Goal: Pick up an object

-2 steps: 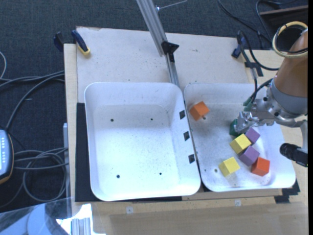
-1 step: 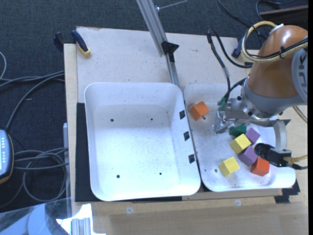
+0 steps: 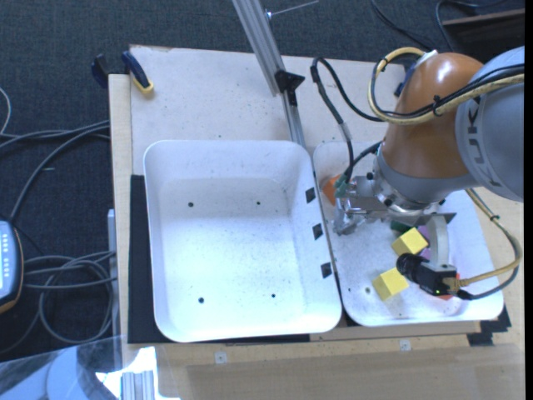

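gripper [image 3: 346,217] low in right bin [image 3: 360,265], just beside orange object [image 3: 330,188]; apart or together, cannot tell. reach step likely; next: centre over it, clamp, lift.

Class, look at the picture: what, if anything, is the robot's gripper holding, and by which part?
It cannot be told. The gripper is down in the right bin beside an orange object, and the wrist hides its grip.

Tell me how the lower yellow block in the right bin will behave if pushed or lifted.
The yellow block shows flat faces and square corners, so it should slide rather than roll. Compact and blocky, it is probably stiff and light. It sits on the right bin floor, so a nudge may skid it.
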Tool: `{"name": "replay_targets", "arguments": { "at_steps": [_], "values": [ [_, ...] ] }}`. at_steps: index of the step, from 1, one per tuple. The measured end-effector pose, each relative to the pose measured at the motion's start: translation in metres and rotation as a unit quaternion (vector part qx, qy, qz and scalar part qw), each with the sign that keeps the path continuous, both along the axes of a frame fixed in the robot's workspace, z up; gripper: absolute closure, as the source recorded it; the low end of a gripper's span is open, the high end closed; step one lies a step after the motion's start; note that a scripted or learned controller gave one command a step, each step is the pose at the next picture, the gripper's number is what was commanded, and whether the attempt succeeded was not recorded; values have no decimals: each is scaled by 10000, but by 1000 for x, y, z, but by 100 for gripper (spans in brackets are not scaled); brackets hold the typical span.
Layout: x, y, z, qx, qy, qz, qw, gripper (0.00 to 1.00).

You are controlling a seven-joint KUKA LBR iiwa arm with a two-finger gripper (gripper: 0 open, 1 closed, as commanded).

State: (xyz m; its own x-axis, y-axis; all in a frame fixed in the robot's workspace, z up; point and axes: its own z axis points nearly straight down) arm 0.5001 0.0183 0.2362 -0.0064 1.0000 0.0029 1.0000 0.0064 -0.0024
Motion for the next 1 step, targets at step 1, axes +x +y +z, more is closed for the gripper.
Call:
{"name": "replay_targets", "arguments": {
  "at_steps": [1],
  "values": [
    [6,57,-3,-1,-12,3,10000,100]
  ]
}}
